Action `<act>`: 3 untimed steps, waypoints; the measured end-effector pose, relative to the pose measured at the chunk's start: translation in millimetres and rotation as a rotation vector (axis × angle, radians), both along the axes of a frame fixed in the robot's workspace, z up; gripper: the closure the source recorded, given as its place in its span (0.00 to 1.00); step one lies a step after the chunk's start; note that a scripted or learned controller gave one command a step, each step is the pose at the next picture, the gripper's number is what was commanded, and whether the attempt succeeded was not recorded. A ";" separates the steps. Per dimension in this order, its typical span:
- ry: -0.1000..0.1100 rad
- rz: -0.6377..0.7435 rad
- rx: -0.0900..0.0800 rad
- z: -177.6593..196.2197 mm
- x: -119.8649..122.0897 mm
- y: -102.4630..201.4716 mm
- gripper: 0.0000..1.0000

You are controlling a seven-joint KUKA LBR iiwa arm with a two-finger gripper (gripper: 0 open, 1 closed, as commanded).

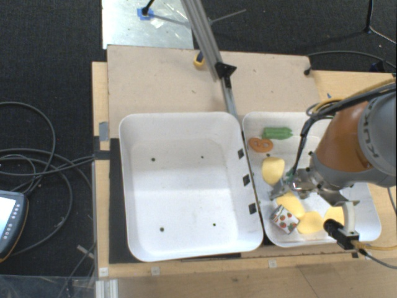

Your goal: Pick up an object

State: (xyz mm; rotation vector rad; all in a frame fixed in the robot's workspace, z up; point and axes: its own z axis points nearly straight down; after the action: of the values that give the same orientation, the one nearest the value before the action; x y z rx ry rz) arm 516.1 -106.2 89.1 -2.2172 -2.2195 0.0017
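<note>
Gripper (289,185) down in the right bin (372,228), among yellow pieces (273,169) near the bin's left wall; impossible to tell how far open, or whether anything is held, so no pick-up confirmed yet. Close around: a red-and-white patterned block (284,219) near the front edge, an orange pretzel-like piece (260,144) and a green piece (276,133) toward the back edge; left bin (133,129) alongside.

A pale wooden tabletop (267,82) stands on dark carpeted floor (43,48), seen from above at a slant. Loose black cables (37,166) coil across the carpet on the left, near a handheld screen unit (9,219) lying at the frame's edge. Behind the tabletop, a shiny metal plate (133,27) covers part of the floor, marked with a scrap of blue tape (146,13). A grey metal pole (201,27) slants down over the tabletop's back edge. Lighting is even and flat.
</note>
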 end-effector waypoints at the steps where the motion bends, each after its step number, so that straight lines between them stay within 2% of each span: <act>1: -0.006 0.000 -0.002 12.1 1.5 -0.8 1.00; 2: -0.009 -0.001 -0.004 59.0 -2.3 -7.6 1.00; 3: -0.011 0.004 -0.003 109.8 -8.2 -1.9 1.00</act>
State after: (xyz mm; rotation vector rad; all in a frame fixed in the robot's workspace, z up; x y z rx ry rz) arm 507.9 -108.2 199.0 -2.2194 -2.2313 -0.0065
